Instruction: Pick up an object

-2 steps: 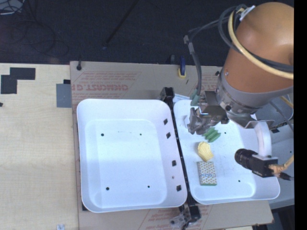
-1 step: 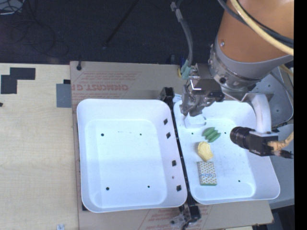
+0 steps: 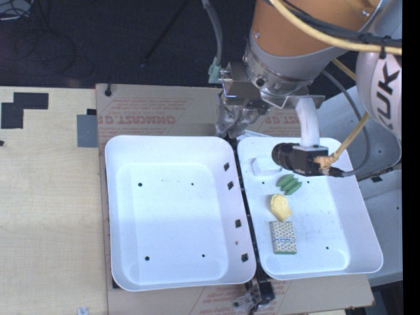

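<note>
Nearest the camera, a small patterned green box [image 3: 283, 237] lies in the right bin [image 3: 354, 241], toward its 6 o'clock end. Just beyond, at 12 o'clock from it, sits a yellow object [image 3: 280, 207], then a green leafy piece [image 3: 289, 184]. At the bin's 12 o'clock edge hangs the gripper [image 3: 237, 125], above the seam with the left bin [image 3: 125, 176]; whether it is spread or pressed together cannot be told. Both bins rest on the bench [image 3: 46, 195].

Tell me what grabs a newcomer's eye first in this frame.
The big KUKA arm, grey with an orange band, looms over the top edge of the right bin. Below it, in that bin, a small column of items stands out: a green piece, a yellow object and a patterned little box.
</note>
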### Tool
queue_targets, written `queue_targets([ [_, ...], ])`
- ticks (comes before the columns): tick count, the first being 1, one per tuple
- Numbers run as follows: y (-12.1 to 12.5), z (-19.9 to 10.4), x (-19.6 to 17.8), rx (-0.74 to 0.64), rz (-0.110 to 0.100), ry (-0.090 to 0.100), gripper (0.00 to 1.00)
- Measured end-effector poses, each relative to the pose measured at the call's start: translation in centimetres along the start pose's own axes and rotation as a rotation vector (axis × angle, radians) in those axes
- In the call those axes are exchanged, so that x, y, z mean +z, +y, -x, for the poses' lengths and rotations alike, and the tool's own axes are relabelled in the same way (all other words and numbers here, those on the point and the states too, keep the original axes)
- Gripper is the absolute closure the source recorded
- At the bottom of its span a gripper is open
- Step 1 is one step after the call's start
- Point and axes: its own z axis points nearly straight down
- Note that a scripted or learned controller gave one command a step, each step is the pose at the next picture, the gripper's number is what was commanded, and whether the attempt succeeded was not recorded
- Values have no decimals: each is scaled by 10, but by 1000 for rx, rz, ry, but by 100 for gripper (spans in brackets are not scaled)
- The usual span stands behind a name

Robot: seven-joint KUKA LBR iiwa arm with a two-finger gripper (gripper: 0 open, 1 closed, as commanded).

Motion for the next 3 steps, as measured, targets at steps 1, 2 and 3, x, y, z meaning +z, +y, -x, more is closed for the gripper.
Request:
queue_targets([
  [1,-48,-14,116,3,-13,-3,100],
  [2,-65,34,163,11,-7,-2,100],
  [3,-63,41,182,7,-3,0,100],
])
